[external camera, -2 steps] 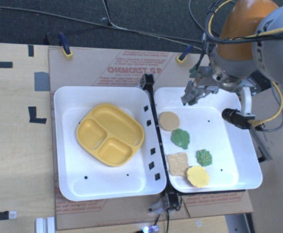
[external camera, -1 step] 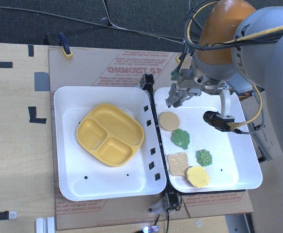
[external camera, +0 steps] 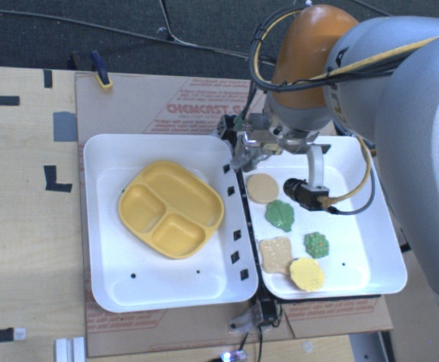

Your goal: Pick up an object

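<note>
White plastic bins sit side by side on my tabletop (external camera: pixel 23 202), and I see my arm (external camera: pixel 400 89) reaching in from the right, its orange band (external camera: pixel 310 44) above the wrist over the top edge of the right bin (external camera: pixel 378 240). My gripper (external camera: pixel 251 151) hangs at that bin's upper left corner, close to the wall shared with the left bin (external camera: pixel 102 277); I cannot tell from this angle how it is set, and I see nothing held in it.

Just below the gripper lies a tan round piece (external camera: pixel 262 188). Below that sits a green leafy piece (external camera: pixel 280 215), with a smaller green piece (external camera: pixel 316 244) to its right. Near the front wall a beige square cracker (external camera: pixel 276 254) lies beside a yellow round piece (external camera: pixel 307 274), the two touching or nearly so. A yellow divided plate (external camera: pixel 172 208) lies tilted in the middle of the left bin.
</note>
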`<state>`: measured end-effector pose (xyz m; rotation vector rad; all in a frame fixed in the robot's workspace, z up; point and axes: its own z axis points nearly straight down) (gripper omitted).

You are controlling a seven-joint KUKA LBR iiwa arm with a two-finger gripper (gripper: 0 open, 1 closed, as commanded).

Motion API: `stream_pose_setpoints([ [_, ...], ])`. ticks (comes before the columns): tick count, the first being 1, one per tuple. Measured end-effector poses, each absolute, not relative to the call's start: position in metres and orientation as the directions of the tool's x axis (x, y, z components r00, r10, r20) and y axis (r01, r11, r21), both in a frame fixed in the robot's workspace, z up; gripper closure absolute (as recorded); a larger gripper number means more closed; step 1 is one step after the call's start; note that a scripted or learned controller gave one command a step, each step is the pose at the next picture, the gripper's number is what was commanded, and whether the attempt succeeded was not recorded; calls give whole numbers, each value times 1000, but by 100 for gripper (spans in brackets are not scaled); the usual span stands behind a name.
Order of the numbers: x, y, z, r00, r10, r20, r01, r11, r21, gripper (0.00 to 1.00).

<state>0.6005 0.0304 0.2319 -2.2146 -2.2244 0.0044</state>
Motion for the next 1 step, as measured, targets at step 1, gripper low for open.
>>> stream_pose_setpoints([
  [1, 601, 84, 216, -6, 1000, 0, 1000, 6, -4, 100],
])
